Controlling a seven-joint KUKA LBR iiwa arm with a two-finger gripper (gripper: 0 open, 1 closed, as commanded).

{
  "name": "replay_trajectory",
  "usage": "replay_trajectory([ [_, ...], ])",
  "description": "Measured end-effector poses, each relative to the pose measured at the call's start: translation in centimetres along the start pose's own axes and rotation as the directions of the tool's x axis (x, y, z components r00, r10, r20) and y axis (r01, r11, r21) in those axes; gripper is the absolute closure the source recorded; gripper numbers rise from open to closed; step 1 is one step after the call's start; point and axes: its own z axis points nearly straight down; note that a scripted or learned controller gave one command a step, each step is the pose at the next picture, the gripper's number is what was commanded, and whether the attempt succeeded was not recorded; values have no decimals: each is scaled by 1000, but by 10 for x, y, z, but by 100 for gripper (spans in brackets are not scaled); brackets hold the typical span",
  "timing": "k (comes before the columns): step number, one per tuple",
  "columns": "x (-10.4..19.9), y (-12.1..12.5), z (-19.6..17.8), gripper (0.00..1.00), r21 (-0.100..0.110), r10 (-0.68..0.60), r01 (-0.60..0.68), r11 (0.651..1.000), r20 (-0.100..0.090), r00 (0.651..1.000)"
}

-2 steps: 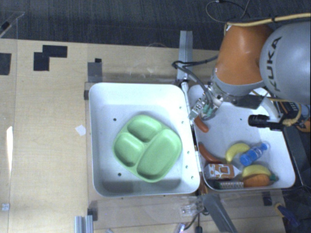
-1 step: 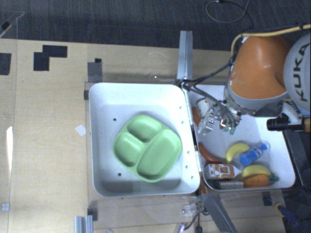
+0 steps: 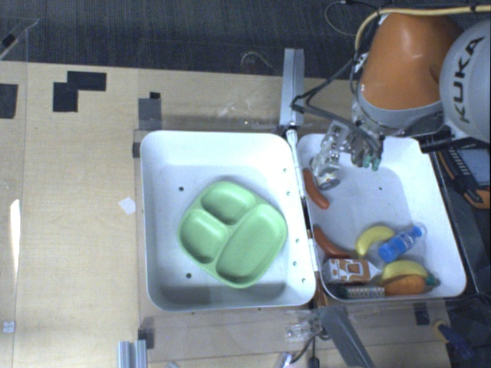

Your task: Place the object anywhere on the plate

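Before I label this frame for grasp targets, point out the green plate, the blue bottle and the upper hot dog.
green plate [image 3: 234,234]: camera view, on its middle ridge.
blue bottle [image 3: 399,244]: camera view, on its body.
upper hot dog [image 3: 315,191]: camera view, on its middle.

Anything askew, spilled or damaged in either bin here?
Nothing spilled or broken. The green plate sits skewed in the left bin. The bananas, bottle and carton are crowded into the right bin's near corner.

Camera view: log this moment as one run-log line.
gripper over right bin, above hot dog | plate in left bin, bare | placement not done
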Motion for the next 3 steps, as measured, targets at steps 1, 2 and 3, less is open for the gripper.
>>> replay_trajectory([
  [1, 43, 9, 5, 100, -1, -240, 240, 971, -2, 971],
  [2, 83, 76, 50, 100, -2, -425, 425, 905, -2, 905],
  [3, 68, 15, 50, 100, -1, -496, 496, 868, -2, 868],
])
